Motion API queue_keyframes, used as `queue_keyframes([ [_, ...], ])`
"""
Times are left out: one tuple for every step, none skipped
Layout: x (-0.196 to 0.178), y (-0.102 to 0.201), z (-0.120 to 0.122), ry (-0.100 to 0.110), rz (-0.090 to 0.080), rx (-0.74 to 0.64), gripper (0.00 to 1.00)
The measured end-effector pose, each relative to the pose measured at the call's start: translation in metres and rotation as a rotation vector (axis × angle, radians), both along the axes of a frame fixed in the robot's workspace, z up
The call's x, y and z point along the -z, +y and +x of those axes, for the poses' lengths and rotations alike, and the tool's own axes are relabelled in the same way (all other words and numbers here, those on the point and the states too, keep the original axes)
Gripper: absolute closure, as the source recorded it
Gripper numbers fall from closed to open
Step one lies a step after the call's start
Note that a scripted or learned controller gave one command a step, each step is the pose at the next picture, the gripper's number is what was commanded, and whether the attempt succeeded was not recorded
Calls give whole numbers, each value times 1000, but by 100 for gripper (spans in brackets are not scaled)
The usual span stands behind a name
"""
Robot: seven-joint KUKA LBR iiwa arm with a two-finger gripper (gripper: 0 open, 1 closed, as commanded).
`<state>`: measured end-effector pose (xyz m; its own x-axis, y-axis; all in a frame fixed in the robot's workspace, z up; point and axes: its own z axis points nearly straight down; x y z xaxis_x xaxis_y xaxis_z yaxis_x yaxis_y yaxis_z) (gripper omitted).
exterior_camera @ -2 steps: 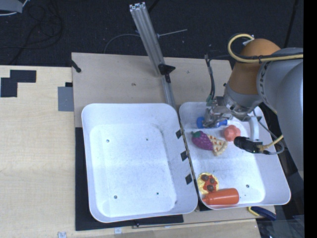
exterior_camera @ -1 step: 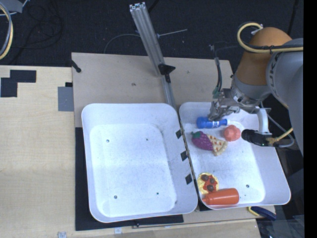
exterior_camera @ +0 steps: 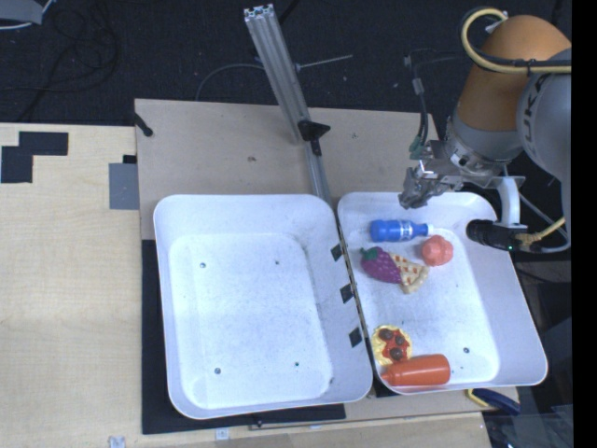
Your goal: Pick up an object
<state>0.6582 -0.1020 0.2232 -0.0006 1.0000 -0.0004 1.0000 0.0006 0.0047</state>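
Step in hand: we judge this the approach before a grasp. The grey arm's two-finger hand hangs over the far rim of the right-hand shallow white bin, just above and beside the small blue plastic bottle with a white cap. We see nothing between its fingers; whether they stand wide or narrow we cannot tell, since the dark metal parts blur together there.

Next move, as we judge it: the hand would need to come down a little toward the near side, centre over the bottle's body, which lies on its side across the bin, and set its fingers across the narrow width. The round red tomato-like toy sits near the cap end, so a drift that way risks a nudge.

Count, right-hand bin:
- blue bottle, one
- red round toy, one
- purple grape-cluster toy, one, touching the next item
- tan pizza-slice toy with red dots, one
- yellow toy with dark and red spots, one
- long orange-red sausage-shaped toy, one, just beside the yellow toy

Count, elsewhere:
- left-hand shallow white bin, one, on the pale tabletop
- grey aluminium rail leaning over the far side, one
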Motion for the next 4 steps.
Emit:
queue_keyframes([
  [-59, -1, 9, 0, 0, 1, 100],
  [-68, -1, 9, 4, 0, 0, 100],
  [-53, 45, 0, 6, 1, -2, 100],
  [-52, 90, -26, 5, 1, -2, 100],
])
